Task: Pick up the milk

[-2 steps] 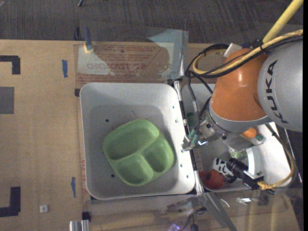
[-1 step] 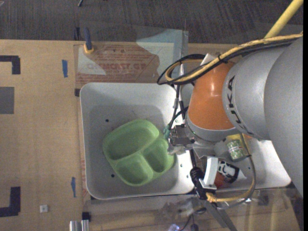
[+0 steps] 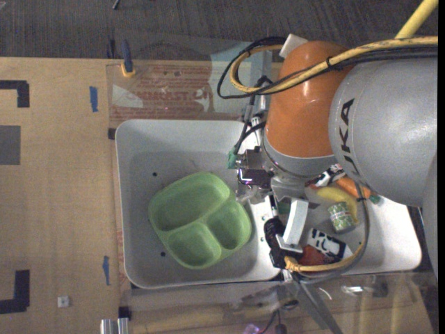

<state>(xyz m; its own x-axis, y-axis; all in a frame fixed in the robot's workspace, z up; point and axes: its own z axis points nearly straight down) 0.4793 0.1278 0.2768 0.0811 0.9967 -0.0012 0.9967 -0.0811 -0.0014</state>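
Observation:
A small black-and-white carton (image 3: 328, 243), which looks like the milk, lies in the right bin (image 3: 396, 252) near its front, partly hidden by the arm's cables. The arm's orange wrist covers most of that bin. My gripper (image 3: 249, 178) reaches down at the wall between the two bins, just right of the green plate's far corner and left of the carton. Nothing is visible in the gripper.
A green divided plate (image 3: 198, 218) lies in the left bin (image 3: 139, 158). Beside the carton in the right bin are a yellow banana (image 3: 334, 195), a green round item (image 3: 342, 216), an orange piece (image 3: 350, 186) and a red-orange item (image 3: 316, 256).

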